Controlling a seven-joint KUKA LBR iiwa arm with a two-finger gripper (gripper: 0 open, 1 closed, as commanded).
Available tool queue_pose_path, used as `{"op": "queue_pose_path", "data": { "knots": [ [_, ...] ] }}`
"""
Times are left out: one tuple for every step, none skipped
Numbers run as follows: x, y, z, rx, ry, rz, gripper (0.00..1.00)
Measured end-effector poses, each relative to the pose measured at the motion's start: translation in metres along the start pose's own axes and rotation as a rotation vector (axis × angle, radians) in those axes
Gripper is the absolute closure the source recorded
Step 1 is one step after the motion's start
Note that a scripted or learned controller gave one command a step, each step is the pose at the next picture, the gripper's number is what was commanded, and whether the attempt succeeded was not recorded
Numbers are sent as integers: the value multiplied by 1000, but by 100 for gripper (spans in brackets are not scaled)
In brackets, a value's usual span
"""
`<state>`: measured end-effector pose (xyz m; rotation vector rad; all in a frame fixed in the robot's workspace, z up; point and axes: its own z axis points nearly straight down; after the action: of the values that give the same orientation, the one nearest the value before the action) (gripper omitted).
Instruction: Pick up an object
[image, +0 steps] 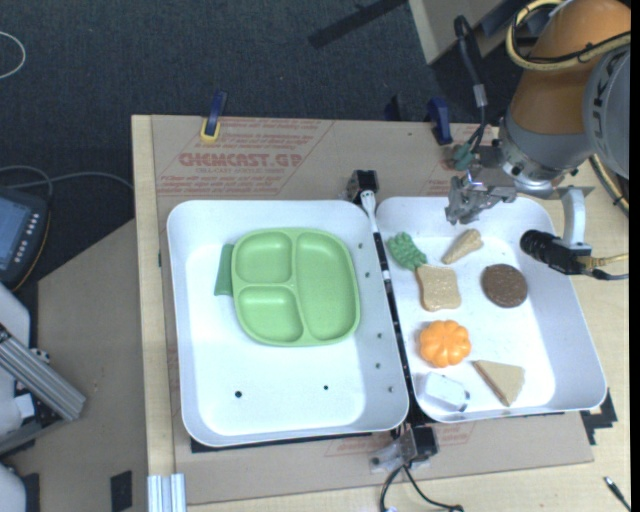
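Observation:
My gripper hangs over the far edge of the right bin, with nothing visible between its fingers. Just below it lies a small tan wedge. Further into the bin are a green leafy piece, a slice of toast, a brown round patty, an orange pumpkin, a tan cheese wedge and a small white and blue object.
The left bin holds a green divided tray. A black divider strip runs between the two bins. The arm comes in from the upper right.

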<state>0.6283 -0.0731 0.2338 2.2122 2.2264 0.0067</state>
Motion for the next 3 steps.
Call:
{"op": "queue_pose_path", "data": {
  "knots": [
    [45, 15, -1, 1, 0, 1, 100],
    [38, 13, 20, 9, -1, 7, 100],
    [45, 21, 14, 2, -2, 5, 100]
  ]
}}
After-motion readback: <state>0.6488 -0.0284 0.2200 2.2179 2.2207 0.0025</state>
